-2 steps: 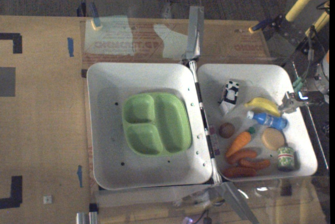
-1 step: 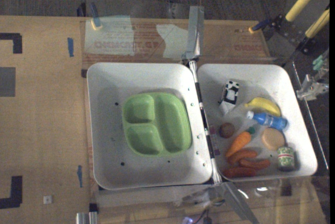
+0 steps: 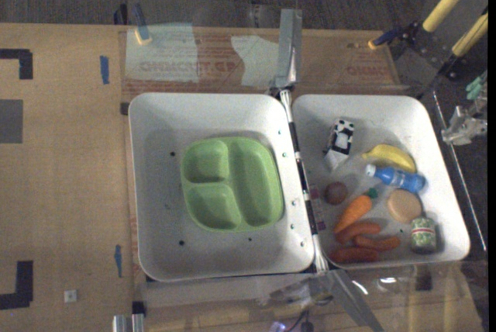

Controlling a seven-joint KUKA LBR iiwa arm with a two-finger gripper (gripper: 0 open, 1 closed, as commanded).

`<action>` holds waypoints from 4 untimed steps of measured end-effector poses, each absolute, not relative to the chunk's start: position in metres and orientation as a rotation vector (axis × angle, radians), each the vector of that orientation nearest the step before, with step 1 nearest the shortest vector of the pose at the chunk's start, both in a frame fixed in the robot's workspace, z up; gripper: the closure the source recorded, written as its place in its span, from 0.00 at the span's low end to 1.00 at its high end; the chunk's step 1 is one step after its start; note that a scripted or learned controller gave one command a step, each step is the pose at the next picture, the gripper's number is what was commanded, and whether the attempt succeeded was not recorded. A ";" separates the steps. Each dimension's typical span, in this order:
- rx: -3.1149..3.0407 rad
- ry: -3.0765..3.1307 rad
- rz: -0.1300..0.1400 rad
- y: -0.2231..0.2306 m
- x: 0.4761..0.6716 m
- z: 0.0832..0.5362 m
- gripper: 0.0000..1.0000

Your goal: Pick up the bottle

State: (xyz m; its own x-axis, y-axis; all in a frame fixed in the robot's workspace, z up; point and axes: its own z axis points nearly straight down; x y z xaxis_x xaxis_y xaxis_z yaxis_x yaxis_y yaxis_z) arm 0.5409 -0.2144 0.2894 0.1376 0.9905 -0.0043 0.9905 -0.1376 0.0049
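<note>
Bottle [image 3: 396,178] lying in rt bin [image 3: 442,167], touching banana [image 3: 391,157].

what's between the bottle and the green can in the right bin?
In the camera view, the round tan disc lies between the bottle and the green can, just below the bottle's blue end and above the can.

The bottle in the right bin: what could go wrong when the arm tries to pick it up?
1. The bottle lies on its side, touching the banana, so the grasp may catch or push the banana instead.
2. Being round, it could roll away toward the carrot or the round biscuit close below it.
3. The bin is crowded, so nearby items may be knocked.
</note>
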 end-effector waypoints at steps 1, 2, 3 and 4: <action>2.360 2.058 -0.001 -0.215 0.542 0.300 1.00; 2.400 2.021 0.001 -0.182 0.577 0.285 1.00; 2.599 1.765 -0.002 -0.198 0.500 0.315 1.00; 2.346 2.083 0.002 -0.175 0.548 0.344 1.00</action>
